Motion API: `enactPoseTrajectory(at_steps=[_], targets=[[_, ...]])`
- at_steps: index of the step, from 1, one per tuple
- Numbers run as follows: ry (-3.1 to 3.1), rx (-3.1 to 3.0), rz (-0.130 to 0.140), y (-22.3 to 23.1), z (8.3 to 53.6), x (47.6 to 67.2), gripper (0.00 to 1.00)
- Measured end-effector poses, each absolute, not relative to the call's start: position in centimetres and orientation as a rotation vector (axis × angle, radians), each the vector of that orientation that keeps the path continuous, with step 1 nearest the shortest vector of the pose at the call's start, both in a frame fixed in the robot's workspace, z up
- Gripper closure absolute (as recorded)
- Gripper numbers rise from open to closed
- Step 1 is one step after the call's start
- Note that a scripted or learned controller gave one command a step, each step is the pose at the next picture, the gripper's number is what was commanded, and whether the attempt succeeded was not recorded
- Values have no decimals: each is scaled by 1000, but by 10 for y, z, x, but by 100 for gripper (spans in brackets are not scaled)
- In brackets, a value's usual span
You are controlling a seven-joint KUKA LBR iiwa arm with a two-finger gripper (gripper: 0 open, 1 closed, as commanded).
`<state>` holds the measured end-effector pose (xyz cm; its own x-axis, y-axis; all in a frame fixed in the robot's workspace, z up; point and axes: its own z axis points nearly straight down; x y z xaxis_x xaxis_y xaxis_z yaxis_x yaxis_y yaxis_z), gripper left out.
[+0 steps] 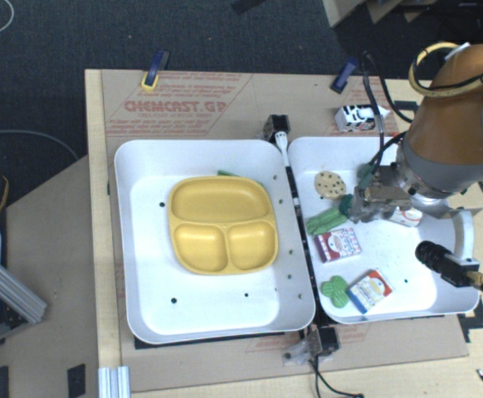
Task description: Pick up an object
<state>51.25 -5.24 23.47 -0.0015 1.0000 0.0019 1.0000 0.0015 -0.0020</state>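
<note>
My gripper [364, 204] hangs low over the middle of the right bin [441, 301], seen from above under the grey and orange arm. Its tip is right beside the right end of a green oblong object [324, 221]. A round speckled cookie [330, 183] lies just to the left of the gripper. In front of the green object lies a red and white packet [339, 244]. Nearer the front rim are a small green piece [334, 288] and a blue, white and orange packet [368, 291]. A white and red item [408, 216] peeks out from under the wrist.
The left bin [142, 247] holds a yellow divided plate [223, 224], with a green sliver [227, 173] behind it. A black cylinder [441, 261] juts from the arm over the right bin's front right. A black and white item [357, 117] lies on the bench behind the bins.
</note>
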Motion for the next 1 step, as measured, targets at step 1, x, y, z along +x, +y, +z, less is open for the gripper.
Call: enactPoseTrajectory(at_steps=[1], targets=[[-2221,-2218,3,-42,225,519,100]])
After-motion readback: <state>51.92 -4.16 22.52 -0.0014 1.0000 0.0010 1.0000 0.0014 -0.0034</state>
